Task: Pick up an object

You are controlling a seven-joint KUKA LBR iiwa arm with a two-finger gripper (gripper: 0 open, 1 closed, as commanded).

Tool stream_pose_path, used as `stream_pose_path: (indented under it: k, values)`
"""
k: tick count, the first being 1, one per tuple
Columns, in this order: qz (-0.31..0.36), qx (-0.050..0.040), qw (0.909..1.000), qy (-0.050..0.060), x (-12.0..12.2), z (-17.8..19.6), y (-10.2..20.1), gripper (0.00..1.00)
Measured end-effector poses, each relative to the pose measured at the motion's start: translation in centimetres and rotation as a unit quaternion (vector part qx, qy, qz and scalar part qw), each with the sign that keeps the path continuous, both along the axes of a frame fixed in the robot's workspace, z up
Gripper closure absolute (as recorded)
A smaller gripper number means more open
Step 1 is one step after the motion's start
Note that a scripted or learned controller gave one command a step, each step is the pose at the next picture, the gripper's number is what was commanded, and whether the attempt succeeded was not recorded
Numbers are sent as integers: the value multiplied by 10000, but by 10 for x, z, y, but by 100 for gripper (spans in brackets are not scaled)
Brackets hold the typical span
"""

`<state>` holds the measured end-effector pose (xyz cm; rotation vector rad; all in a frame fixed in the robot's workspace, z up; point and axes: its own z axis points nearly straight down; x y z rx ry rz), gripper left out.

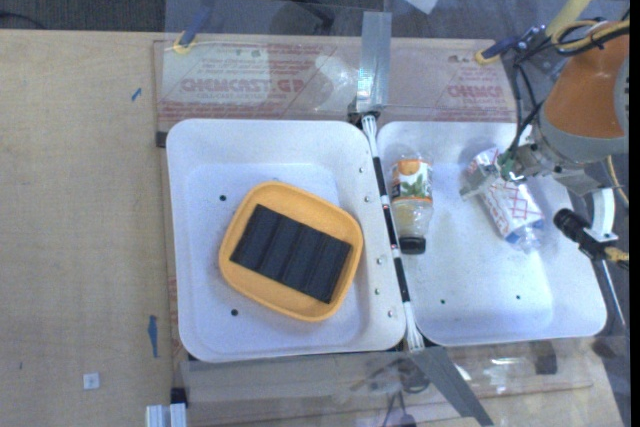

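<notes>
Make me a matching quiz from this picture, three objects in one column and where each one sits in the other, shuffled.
Things:
1. orange tray
2. small bottle
3. crinkled wrapper

Places:
A. right bin, against the divider
B. left bin, middle
C. right bin, far side near the arm

Pairs: 1-B, 2-A, 3-C

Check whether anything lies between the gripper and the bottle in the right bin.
The wrapper does. It lies in the right bin between the bottle, which rests against the left wall, and the arm's wrist end at the right edge. The gripper itself is too unclear to place exactly.
</notes>
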<state>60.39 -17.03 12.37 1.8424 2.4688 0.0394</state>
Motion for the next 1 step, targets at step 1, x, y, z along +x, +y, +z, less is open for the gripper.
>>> stream_pose_path:
  k: [1]
  values:
    - [-2,1,10000,0,0,0,0,0]
